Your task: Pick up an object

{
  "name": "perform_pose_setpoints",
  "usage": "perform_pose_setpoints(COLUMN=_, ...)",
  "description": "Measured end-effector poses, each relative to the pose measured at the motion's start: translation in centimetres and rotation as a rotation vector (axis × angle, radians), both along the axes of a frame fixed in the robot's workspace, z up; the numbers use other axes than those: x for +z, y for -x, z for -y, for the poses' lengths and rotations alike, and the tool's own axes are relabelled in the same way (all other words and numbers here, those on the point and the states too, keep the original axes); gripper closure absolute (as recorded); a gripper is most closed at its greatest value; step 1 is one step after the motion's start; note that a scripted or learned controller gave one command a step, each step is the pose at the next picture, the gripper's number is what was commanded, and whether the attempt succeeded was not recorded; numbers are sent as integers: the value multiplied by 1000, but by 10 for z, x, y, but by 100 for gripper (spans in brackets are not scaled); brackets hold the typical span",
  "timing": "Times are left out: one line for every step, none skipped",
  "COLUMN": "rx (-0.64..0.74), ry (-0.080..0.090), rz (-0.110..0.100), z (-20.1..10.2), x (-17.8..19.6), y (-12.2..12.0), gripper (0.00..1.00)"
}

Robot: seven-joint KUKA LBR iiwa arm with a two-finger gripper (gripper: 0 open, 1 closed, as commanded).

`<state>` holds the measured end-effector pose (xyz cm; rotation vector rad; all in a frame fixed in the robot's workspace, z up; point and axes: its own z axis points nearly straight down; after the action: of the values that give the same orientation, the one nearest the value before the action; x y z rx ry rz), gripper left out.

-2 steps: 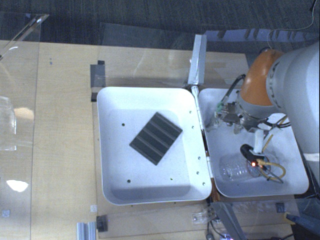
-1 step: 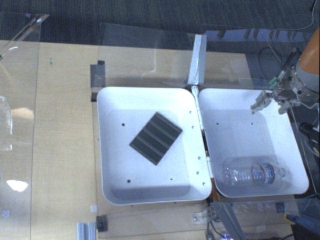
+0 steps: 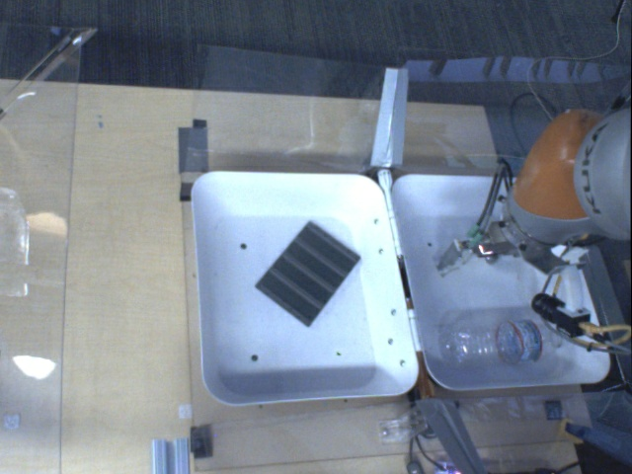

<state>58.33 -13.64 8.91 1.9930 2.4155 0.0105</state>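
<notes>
While the grey arm with its orange band (image 3: 553,181) reached in over the right-hand shallow white bin (image 3: 444,200), its tool (image 3: 464,253) hung above that bin's floor near the middle, and how far open it stood could not be told. Nearer the camera in that same bin, apart from the tool, lay a clear plastic bottle (image 3: 491,344) on its side, while a dark grey ribbed rectangular slab (image 3: 308,272) rested askew in the left-hand white bin (image 3: 217,363) on the pale wooden worktop (image 3: 118,265).

No text, label, brand, number or sign can be read on anything here.
</notes>
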Motion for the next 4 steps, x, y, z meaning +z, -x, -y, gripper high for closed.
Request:
perform_pose_setpoints(rx=-174, ry=-3, rz=-4, z=-22, x=-2, y=-57, gripper=0)
perform_pose_setpoints(rx=-187, ry=-1, rz=-4, z=41, x=137, y=-7, gripper=0)
perform_pose_setpoints(rx=-291, ry=-3, rz=-9, z=36, x=53, y=55, gripper=0)
perform_pose_setpoints(rx=-383, ry=-4, rz=3, z=37, x=0, y=92, gripper=0)
